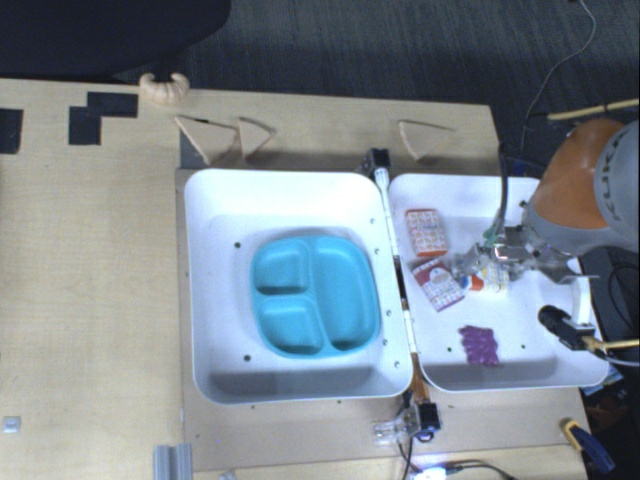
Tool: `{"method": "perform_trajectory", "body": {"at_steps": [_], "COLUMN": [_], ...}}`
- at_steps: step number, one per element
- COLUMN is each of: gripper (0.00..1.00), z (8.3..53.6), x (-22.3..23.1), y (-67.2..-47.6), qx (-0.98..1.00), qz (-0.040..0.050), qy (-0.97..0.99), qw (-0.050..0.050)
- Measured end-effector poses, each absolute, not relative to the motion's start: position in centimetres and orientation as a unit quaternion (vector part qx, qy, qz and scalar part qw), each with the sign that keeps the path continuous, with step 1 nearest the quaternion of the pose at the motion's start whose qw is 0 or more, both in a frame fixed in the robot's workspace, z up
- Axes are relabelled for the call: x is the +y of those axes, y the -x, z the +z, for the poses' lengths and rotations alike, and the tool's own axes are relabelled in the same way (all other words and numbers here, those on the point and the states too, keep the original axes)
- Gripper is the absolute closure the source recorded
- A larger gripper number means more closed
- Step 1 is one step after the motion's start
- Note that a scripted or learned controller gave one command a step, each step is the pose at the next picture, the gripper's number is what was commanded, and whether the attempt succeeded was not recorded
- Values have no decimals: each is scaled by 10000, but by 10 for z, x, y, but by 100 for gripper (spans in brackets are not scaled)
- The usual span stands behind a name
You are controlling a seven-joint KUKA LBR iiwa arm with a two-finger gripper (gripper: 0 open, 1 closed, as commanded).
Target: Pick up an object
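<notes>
The right bin (520, 203) holds several small things. A red and white patterned packet (424, 232) lies near its far left side. A second red and white packet (438, 288) lies tilted nearer the middle. Toward the front lies a purple bumpy object (480, 345). My gripper (474, 268) hangs low over the middle of this bin, just right of the second packet. A small orange and white thing (477, 284) lies right at its tip; whether the gripper touches it I cannot tell.
The left bin (215, 368) holds a blue divided tray (312, 293). A black clip (377, 161) sits at the far end of the wall between the two bins. The arm's orange band (575, 183) hangs over the right bin's right edge.
</notes>
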State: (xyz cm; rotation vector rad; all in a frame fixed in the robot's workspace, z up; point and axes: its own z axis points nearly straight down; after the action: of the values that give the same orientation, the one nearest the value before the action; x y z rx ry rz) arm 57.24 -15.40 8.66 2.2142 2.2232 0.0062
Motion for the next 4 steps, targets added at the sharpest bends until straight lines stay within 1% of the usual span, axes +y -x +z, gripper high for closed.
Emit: {"method": "perform_trajectory", "body": {"at_steps": [1,2,3,4], "gripper": [100,100,100,100], "z": [98,217,249,231], "x": [-154,-126,-64,-39], "y": [-574,-500,-509,-487], "qx": [7092,7083,7090,7092], "qz": [32,15,16,7], "qy": [-7050,-7059,-7052,-7050], "qw": [37,19,11,2]}}
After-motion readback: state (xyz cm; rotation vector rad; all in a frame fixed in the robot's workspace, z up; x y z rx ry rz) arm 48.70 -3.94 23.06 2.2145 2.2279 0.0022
